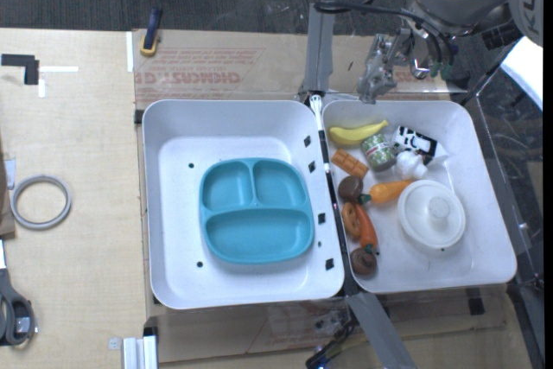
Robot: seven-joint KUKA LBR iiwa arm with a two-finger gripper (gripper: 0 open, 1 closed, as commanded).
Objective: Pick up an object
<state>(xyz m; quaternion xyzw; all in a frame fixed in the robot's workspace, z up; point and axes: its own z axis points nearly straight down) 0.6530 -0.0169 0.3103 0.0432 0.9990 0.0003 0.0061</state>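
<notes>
My gripper [377, 89] hangs above the back edge of the right bin [484, 186], with nothing between its fingers. They stand slightly apart. Below it in that bin lie a yellow banana [357, 132], a small green-lidded can [378, 151], a black-and-white toy [416, 143], an orange block [350, 162], a carrot [393, 191], a white lidded bowl [431, 213], a brown round piece [350, 188], an orange-red vegetable [359, 223] and a dark brown item [364, 262].
The left bin [168, 186] holds a blue divided plate [257, 210]. A grey tape ring [39, 201] and scissors [15, 317] lie on the bench at left. A metal post [318, 56] rises between the bins at the back.
</notes>
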